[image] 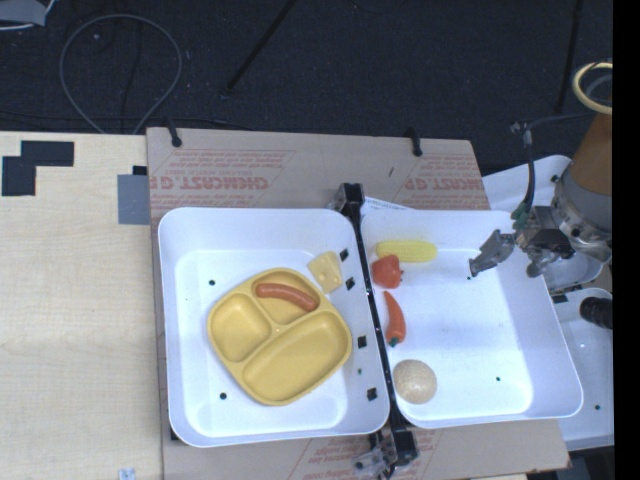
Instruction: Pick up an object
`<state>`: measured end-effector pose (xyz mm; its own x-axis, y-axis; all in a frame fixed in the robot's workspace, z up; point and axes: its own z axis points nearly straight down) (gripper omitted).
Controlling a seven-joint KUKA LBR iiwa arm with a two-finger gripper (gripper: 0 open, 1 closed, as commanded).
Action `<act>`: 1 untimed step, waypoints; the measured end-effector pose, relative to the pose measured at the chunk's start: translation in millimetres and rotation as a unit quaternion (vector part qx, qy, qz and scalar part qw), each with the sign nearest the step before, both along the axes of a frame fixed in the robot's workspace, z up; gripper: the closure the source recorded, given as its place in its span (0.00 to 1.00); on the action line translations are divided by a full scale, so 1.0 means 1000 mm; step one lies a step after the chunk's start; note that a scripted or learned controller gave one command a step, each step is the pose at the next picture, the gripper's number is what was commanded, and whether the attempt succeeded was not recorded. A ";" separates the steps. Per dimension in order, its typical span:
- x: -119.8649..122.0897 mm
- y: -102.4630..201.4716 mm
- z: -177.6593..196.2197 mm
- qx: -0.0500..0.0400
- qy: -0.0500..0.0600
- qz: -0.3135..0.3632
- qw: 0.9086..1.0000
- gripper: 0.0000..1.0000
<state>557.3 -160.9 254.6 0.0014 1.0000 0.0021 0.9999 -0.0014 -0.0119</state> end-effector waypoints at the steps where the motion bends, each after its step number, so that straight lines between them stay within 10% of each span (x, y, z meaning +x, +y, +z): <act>1: 0.002 0.000 0.005 -0.001 -0.005 0.001 1.000 0.00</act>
<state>559.3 -161.1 260.0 -0.0001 1.0000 0.0000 1.0000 0.0001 -0.0012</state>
